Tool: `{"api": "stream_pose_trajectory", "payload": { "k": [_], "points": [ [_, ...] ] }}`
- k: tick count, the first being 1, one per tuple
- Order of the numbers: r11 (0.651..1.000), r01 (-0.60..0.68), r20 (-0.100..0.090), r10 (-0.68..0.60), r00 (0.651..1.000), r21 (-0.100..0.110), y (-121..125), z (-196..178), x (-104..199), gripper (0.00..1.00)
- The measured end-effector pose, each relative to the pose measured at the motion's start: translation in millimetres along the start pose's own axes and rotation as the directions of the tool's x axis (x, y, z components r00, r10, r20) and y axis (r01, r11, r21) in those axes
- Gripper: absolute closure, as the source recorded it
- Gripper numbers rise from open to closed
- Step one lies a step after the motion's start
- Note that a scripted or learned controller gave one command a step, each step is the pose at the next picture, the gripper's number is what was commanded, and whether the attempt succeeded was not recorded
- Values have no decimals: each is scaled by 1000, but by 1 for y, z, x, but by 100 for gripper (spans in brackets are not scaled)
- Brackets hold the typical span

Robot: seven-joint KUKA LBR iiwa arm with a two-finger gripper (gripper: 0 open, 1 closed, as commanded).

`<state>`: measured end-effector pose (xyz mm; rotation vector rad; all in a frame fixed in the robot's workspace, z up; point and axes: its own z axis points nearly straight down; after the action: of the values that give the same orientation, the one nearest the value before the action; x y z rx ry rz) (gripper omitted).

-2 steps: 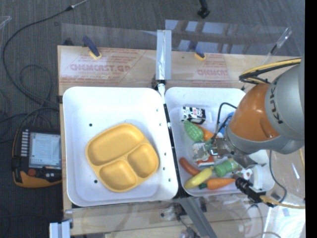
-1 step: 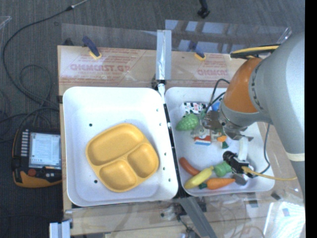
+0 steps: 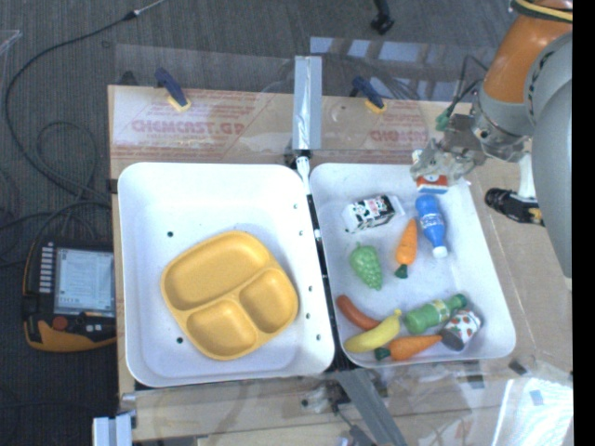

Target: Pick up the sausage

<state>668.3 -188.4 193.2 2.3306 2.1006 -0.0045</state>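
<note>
The gripper (image 3: 435,167) hangs over the far rim of the right bin (image 3: 493,277), just above the cap end of a blue bottle (image 3: 430,221); nothing can be seen held in it, and whether it is wide or narrow cannot be told from this angle. Behind it the grey arm (image 3: 548,110) with its orange band (image 3: 521,54) comes in from the right.

Below the bottle lie a small carrot (image 3: 406,244), a black-and-white milk carton (image 3: 371,213) and a green bunch of grapes (image 3: 366,267). The sausage (image 3: 355,312) lies near the front left corner of the right bin, its far end touching a yellow banana (image 3: 375,334). Beside these sit a green bottle (image 3: 430,315), a second carrot (image 3: 409,347) and a small red-and-white packet (image 3: 462,326).

The left bin (image 3: 149,212) holds a yellow tray (image 3: 230,292) with 3 compartments.

Both bins rest on a wooden board (image 3: 204,128) printed in faded red letters that seem to read "CHEMCAST"; 2 blue clamps (image 3: 170,87) pin its far edge. A handheld pendant (image 3: 70,295) with a lit screen lies on the grey carpet (image 3: 74,45) at left, its cable trailing away.
</note>
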Motion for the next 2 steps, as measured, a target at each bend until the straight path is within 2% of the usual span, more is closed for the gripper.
{"api": "stream_pose_trajectory", "payload": {
  "k": [1, 2],
  "points": [
    [999, -50, 1, 50, 999, -7, -17, 67, 66, 100],
    [992, -124, 0, 124, 992, 2, -8, -42, 79, 100]
  ]
}}
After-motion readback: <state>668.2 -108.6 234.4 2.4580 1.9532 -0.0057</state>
